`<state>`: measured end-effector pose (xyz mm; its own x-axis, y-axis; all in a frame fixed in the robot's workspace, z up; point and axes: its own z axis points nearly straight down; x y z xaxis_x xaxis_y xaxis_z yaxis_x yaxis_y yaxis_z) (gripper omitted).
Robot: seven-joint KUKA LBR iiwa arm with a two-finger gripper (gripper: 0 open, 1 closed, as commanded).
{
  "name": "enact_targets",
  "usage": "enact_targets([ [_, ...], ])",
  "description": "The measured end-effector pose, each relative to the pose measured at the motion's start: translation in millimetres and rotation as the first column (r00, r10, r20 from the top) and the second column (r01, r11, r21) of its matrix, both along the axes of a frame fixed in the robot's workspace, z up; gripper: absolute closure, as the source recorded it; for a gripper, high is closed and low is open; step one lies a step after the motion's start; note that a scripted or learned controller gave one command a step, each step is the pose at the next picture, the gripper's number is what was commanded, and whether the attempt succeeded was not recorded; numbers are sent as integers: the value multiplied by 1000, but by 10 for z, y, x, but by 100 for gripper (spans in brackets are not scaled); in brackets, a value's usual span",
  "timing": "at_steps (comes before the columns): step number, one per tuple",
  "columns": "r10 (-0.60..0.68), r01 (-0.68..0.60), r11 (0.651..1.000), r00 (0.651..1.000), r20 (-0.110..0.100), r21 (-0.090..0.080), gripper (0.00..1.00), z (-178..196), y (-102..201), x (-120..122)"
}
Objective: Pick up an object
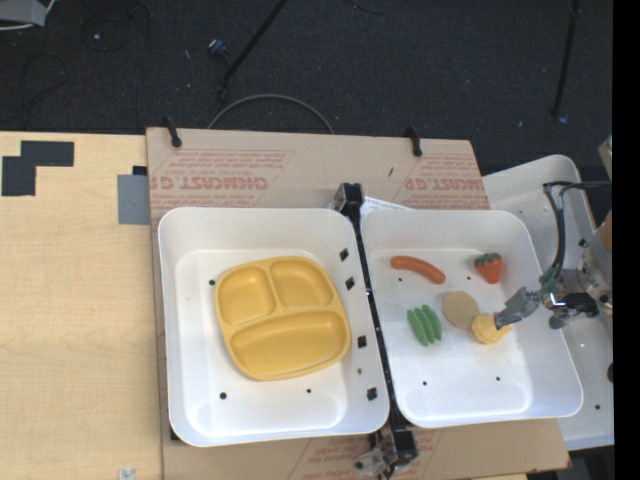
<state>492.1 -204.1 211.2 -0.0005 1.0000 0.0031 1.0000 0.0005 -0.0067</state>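
Two shallow white bins (200, 238): at the right one's three o'clock, the grey two-finger gripper (505, 318) touches a yellow toy piece (488, 330); jaw state unclear.

Quick count: two white bins (190, 268), one yellow divided tray (283, 318), one sausage (417, 268), one strawberry (488, 266), one green pea pod (424, 325), one tan cookie-looking disc (460, 309), one yellow chunk (488, 330).

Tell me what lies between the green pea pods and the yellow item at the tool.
In the camera view, a round tan disc sits between the green pea pods and the yellow item, slightly above their line.
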Motion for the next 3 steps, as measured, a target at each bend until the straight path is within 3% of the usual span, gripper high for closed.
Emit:
enact_targets([
  [2,-1,1,1000,1000,-1,1,0,-890,-29,-93],
  [3,-3,3,1000,1000,2,-1,100,-767,-41,-84],
])
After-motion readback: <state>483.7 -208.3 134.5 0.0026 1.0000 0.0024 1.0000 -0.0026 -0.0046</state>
